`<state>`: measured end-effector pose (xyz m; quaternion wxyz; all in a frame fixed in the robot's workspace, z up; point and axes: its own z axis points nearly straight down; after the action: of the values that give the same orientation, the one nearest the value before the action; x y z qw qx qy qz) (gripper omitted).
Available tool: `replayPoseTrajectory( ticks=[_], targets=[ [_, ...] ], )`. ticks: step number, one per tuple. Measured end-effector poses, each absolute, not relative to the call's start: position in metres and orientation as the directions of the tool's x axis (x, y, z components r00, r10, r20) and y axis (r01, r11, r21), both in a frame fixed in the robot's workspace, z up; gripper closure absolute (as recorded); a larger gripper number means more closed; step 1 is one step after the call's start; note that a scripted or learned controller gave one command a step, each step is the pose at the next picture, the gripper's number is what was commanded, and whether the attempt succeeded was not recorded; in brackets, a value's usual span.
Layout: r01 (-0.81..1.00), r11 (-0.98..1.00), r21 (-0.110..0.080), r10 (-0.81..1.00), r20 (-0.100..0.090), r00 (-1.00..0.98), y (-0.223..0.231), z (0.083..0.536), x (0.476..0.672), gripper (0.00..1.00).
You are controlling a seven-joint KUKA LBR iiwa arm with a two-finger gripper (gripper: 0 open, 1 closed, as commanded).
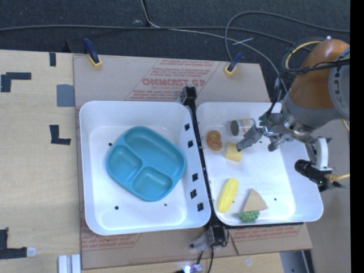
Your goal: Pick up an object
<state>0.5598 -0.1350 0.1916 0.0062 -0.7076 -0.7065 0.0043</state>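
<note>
Two spread fingers of the empty hand [260, 140] just right of the yellow block [233, 152].

Two white bins [91, 169]; one blue tray [146, 162]; five food items [228, 194].

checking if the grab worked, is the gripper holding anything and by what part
Nothing is held. The gripper is open above the right bin, its fingers spread with nothing between them; the yellow block lies just beside one fingertip.
</note>
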Motion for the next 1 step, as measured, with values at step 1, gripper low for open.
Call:
replayPoseTrajectory(
  ticks=[1],
  targets=[
    [1.0, 0.002, -0.002, 1.0, 0.001, -0.002, -0.1348, 0.1986, 0.5629, 0.0]
  ],
)
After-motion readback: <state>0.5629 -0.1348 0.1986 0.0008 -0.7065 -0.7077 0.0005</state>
